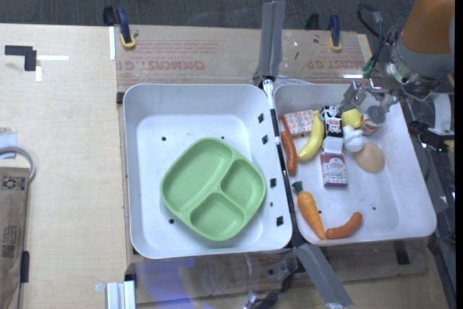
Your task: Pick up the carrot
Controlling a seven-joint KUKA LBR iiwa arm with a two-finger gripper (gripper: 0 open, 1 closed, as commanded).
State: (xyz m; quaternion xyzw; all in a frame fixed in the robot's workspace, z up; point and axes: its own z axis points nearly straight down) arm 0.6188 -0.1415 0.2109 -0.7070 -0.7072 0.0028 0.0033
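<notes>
The carrot [309,213], orange with a green top, lies in the right bin [394,210] near its front left corner, pointing toward the front edge. My gripper [367,103] hangs over the back right part of that bin, far from the carrot. It is open, with nothing between its fingers. A small yellow toy [351,117] sits just below it.
An orange-red sausage [344,226] lies right beside the carrot's tip. Also in the right bin are a banana [312,137], a hot dog [289,150] along the left wall, small cartons [334,171] and a beige egg shape [370,158]. A green divided plate [213,188] sits in the left bin.
</notes>
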